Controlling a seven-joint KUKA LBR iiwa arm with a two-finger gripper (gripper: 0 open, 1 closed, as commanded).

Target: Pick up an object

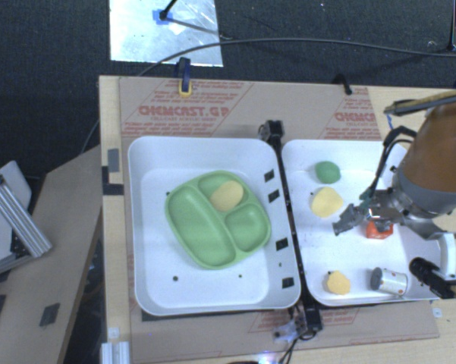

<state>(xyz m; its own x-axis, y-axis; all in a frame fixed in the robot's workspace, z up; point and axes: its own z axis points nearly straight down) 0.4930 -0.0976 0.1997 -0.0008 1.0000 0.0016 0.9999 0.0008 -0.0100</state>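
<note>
Camera view: the tool (362, 220) hangs over the right bin (303, 203), its grip state impossible to tell. A small orange-red object (378, 230) lies just beside the tool.

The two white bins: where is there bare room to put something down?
In the left bin, bare floor borders the green divided plate along the front and left walls. The right bin is crowded: green ball, two yellow lumps, orange thing, metal cylinder and the pincer.
</note>
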